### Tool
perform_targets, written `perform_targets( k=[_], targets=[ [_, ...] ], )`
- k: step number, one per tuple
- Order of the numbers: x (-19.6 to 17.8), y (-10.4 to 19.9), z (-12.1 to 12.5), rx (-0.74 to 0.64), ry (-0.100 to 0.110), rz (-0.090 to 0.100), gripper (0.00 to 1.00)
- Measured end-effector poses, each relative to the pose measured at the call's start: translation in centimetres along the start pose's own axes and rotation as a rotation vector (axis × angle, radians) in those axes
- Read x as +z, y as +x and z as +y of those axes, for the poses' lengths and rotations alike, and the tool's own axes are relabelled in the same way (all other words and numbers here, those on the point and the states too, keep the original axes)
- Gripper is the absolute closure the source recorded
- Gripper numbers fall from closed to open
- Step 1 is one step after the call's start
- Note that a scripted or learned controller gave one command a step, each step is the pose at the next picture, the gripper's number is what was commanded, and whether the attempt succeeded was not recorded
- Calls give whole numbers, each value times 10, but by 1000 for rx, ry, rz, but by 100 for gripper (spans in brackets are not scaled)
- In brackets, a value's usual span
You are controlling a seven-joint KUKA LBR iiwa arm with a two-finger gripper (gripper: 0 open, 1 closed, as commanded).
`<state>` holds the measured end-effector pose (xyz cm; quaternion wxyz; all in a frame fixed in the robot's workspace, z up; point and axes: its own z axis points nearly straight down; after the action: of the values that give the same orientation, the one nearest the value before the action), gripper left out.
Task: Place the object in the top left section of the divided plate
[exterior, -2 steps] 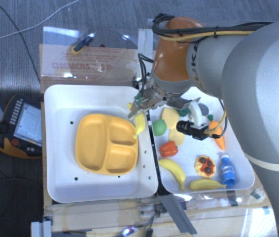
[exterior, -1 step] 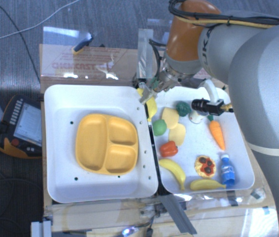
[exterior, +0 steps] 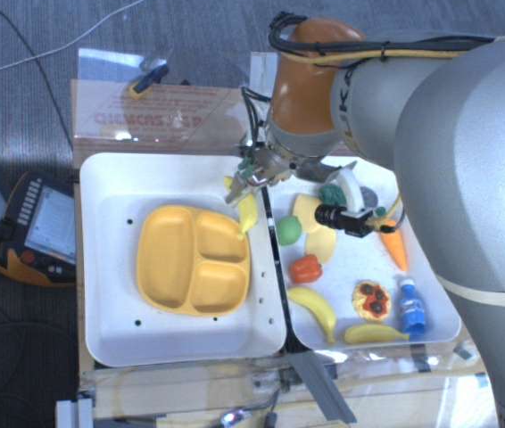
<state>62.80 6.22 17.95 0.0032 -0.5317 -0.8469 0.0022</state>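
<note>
Hanging over the far right corner of the left white bin (exterior: 101, 328), the tool (exterior: 251, 178) grips a small yellow banana-shaped object (exterior: 247, 213) between its fingers, just beside the yellow divided plate (exterior: 193, 259)'s far right edge, above the bin floor.

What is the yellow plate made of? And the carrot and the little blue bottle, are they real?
The divided plate looks like moulded plastic: one even yellow, rounded ridges, a dull sheen. The carrot seems a plastic toy, being smooth and a flat bright orange. The blue bottle looks like glossy plastic with a white cap, probably a toy too. The white bins look like thin formed plastic.
</note>
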Motion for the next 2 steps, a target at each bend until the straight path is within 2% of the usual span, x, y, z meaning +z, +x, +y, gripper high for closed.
perform_targets(
  k=[1,2],
  targets=[
    [-2,6,-42,20,-2,-3,100],
    [-34,25,-39,-82,-1,-5,100]
  ],
)
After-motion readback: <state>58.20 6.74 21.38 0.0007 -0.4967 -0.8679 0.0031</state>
